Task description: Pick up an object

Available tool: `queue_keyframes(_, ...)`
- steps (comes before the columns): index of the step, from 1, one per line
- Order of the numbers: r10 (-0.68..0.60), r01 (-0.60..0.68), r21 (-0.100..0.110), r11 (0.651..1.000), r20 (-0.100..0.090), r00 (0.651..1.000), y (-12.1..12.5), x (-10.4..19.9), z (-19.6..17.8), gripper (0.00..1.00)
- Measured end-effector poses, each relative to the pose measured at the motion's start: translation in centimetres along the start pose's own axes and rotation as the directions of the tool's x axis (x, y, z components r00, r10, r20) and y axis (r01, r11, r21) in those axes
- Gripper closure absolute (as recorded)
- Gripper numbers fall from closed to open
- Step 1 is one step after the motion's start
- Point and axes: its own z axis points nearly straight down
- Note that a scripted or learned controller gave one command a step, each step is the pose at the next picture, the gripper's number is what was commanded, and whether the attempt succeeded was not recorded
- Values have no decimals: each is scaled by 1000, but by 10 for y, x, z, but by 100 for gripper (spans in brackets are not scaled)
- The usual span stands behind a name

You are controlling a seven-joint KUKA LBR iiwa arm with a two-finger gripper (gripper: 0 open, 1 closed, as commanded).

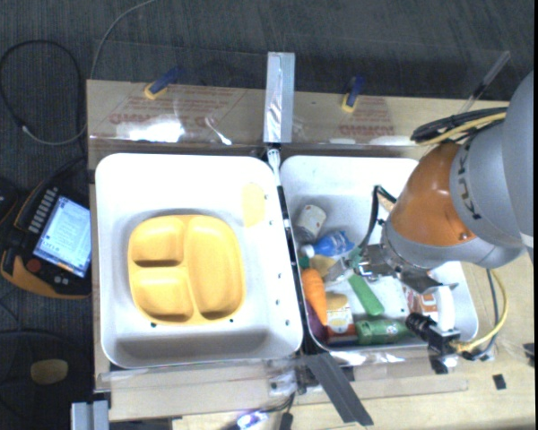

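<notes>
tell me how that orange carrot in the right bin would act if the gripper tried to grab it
The carrot looks smooth and tapered, so it may slip from a pinch near its narrow end. Its rounded body could roll if nudged. It lies tight against the right bin's left wall, leaving little finger room.

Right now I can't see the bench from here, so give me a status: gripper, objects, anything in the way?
Gripper low in right bin, over the clutter. Nothing seen held. Orange carrot and green pieces crowd close. Yellow tray sits in left bin.
</notes>
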Motion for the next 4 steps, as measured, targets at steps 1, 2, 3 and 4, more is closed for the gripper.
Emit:
queue_keyframes(1,-2,2,-5,1000,-2,1000,2,1,-10,100)
queue_keyframes(2,-1,1,-5,1000,-2,1000,2,1,-10,0)
queue_keyframes(3,186,-186,5,983,-3,983,-18,4,-43,0)
queue_keyframes(4,47,-47,-3,999,0,999,24,1,0,0)
